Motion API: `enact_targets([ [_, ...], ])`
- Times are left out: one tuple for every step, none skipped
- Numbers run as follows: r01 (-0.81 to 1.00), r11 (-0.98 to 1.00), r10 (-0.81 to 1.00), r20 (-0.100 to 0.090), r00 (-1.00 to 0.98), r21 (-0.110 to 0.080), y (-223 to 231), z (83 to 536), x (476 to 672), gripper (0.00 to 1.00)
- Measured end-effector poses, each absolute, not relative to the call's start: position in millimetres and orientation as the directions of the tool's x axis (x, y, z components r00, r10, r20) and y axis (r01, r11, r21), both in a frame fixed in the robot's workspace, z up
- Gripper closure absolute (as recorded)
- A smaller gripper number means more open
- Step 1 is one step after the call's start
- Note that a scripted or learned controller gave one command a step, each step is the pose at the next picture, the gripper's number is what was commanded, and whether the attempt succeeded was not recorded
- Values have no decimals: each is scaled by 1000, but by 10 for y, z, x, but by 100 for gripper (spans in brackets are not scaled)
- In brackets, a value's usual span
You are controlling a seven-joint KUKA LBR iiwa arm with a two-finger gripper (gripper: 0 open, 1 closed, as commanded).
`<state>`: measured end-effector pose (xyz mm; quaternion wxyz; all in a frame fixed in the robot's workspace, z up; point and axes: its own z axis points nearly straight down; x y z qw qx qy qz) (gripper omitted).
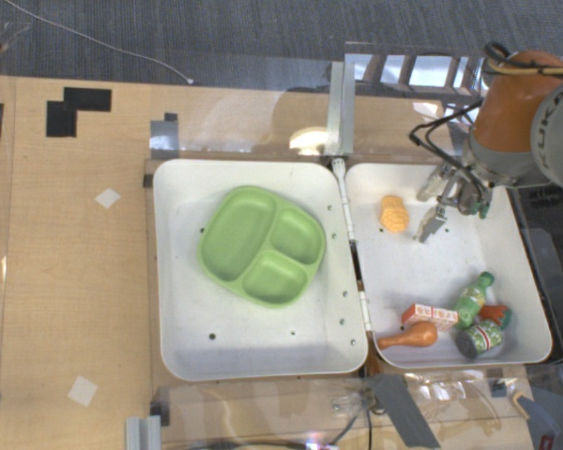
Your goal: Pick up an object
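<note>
**Gripper above right bin, nothing between its fingers**

The arm (530,111) reaches in from the right, with its orange band over the far right corner of the right bin (516,251). The gripper (441,209) hangs over the far half of that bin, pointing toward the bin's middle. Its two fingers (430,225) stand apart, released, and no object sits between them. Bare white bin floor shows beneath the tips.

Objects in the right bin:
- A yellow-orange lumpy item (393,213) lies near the far left part of the bin, close to the divider wall. It is just beside the gripper, to the gripper's left, and apart from the fingers.
- A red and white box (430,315) lies near the near edge, about mid-width.
- An orange drumstick-shaped toy (410,337) lies along the near edge, touching or nearly touching the box; its thin end points toward the near left corner.
- A green bottle (475,297) lies tilted toward the near right corner.
- A dark can with a red and green label (481,339) lies just beside the bottle, in the near right corner. A small red piece sits between them; I cannot tell what it is.

The left bin (183,345) holds a green sectioned plate (261,244), lying flat and turned at an angle, roughly centred and a little toward the far edge.
</note>
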<state>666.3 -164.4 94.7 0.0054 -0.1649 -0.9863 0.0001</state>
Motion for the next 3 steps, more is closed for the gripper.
enact_targets([
  [320,948,320,-14,-947,1,-1632,1132,6729,100],
  [594,804,594,-10,-804,8,-897,899,6341,100],
  [755,655,755,-8,-655,11,-348,1897,6168,100],
])
